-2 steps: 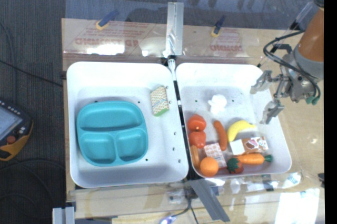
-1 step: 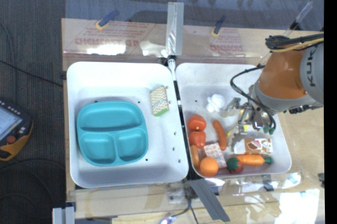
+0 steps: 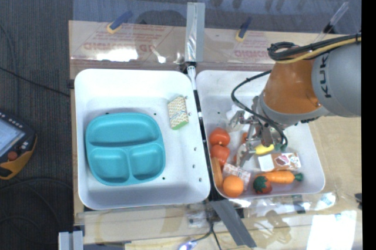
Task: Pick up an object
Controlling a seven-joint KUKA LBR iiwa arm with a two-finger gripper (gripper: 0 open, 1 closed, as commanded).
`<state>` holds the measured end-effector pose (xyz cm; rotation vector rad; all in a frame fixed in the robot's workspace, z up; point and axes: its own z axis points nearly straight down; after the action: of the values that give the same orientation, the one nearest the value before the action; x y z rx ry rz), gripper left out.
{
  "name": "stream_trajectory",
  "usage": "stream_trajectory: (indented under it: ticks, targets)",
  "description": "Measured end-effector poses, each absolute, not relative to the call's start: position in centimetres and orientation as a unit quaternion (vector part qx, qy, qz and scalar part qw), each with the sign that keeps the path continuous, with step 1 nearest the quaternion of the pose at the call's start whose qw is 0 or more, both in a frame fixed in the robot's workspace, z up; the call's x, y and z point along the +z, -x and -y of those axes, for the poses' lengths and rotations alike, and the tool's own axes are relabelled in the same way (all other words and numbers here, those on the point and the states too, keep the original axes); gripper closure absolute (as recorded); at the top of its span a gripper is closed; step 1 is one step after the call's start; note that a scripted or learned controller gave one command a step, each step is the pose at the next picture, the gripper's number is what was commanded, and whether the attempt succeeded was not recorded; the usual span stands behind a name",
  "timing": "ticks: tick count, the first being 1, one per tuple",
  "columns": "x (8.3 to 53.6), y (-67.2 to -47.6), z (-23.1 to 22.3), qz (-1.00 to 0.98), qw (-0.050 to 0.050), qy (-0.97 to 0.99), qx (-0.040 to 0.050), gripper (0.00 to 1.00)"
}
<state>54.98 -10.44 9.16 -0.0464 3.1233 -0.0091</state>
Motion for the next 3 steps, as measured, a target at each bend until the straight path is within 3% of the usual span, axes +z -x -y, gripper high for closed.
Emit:
stream_trajectory:
  ticks: [1,2,3]
  targets:
    - [9.1,-54.8,9.9,-0.999,0.008,-0.048,-0.0019,0.0]
    - [10.2,-55.0,9.8,-0.999,0.011,-0.047,-0.0033,1.0]
    - [23.9,-61.4,5.2,-0.996,0.002,-0.085,-0.0002,1.0]
